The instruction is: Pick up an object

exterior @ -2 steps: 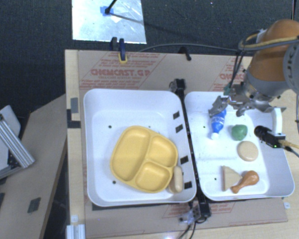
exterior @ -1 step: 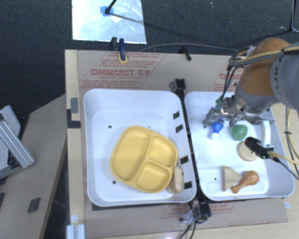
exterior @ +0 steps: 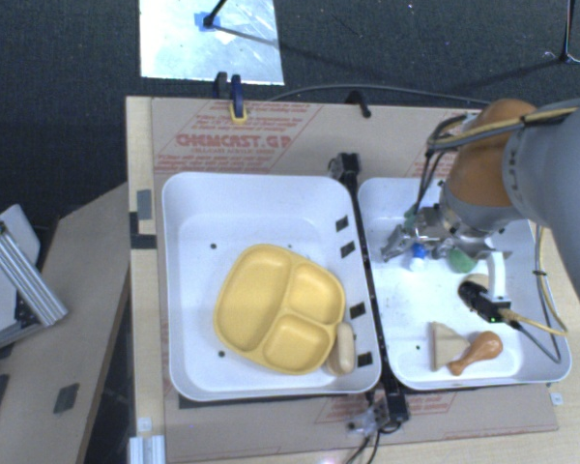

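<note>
Gripper (exterior: pixel 411 240) position: over the upper left part of the right bin (exterior: pixel 406 361), close to the divider between the two bins. The grey arm (exterior: pixel 546 167) entered from the right side and crossed the upper right corner of that bin, with the orange band (exterior: pixel 483 162) above the wrist. Gripper state: undetermined. The view did not show whether it was open or closed, and no item was seen clamped in it.

Right bin contents:
1. A small blue object (exterior: pixel 419 254) lay just beside the gripper tip, on its lower right side. Contact between the two could not be confirmed.
2. A green object (exterior: pixel 461 257) lay just to the right of the blue one, partly hidden by the wrist.
3. A pale wedge-shaped block (exterior: pixel 442 339) rested on the bin floor near the front wall.
4. A brown drumstick-shaped piece (exterior: pixel 476 351) lay touching the right side of the wedge, with its round end pointing right.

Left bin (exterior: pixel 198 222) contents:
1. A yellow divided tray (exterior: pixel 278 307) lay flat in the middle of the floor.
2. A tan oblong roll (exterior: pixel 343 348) rested against the tray's lower right edge, close to the bin's right wall.

Both bins sat side by side on a cardboard sheet (exterior: pixel 234 135) printed in red.
</note>
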`<state>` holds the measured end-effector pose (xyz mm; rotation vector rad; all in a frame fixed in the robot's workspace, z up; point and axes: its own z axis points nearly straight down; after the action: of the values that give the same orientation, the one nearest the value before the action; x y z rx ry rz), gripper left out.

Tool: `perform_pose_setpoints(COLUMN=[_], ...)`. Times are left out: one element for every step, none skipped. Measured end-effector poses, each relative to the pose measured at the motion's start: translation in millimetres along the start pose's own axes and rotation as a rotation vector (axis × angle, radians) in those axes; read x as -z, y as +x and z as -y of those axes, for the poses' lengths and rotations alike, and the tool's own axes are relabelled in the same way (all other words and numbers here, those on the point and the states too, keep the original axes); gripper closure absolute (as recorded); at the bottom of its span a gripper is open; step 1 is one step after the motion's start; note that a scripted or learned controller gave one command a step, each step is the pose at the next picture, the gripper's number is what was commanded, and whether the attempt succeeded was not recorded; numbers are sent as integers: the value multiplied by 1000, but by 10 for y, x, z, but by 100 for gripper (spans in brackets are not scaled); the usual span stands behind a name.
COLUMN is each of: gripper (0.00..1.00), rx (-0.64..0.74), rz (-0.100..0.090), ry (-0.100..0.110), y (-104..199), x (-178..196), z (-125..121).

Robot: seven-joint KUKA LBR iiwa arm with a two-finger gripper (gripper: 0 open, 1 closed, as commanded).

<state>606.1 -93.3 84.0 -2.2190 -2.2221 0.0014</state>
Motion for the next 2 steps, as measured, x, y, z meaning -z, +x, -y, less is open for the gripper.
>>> perform_pose_setpoints(gripper=[100, 100], rx=[0, -2], rz=[1, 1], ry=[-1, -5], y=[-7, -53], x=[129, 675], z=[-4, 81])
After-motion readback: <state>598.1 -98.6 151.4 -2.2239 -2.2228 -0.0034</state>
